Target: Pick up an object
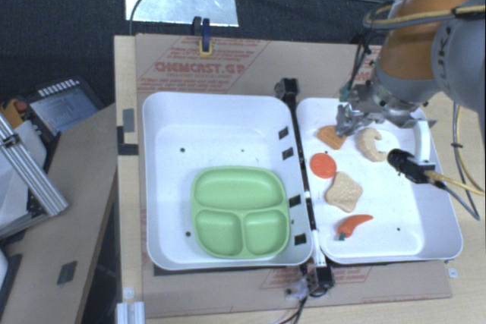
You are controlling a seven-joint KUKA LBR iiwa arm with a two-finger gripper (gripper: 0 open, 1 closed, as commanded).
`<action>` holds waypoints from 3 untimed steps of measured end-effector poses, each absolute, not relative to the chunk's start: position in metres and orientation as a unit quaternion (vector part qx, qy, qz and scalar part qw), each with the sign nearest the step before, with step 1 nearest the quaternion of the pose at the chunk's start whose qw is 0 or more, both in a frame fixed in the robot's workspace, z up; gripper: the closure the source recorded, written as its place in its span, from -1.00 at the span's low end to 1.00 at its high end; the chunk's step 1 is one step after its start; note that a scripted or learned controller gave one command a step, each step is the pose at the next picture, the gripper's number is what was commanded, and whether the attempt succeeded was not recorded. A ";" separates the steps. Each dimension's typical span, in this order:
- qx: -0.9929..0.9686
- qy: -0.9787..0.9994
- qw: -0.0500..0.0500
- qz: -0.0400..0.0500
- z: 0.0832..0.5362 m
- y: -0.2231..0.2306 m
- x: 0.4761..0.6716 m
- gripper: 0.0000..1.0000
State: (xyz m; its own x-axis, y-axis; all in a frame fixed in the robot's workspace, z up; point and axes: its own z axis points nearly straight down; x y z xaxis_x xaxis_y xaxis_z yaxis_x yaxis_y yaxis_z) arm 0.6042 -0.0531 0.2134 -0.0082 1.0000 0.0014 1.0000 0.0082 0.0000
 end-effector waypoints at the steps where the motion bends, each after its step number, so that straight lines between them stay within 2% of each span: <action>1: -0.704 -0.711 0.001 -0.001 0.218 0.005 0.584 1.00; 3: -0.704 -0.711 0.001 0.000 0.224 0.096 0.552 1.00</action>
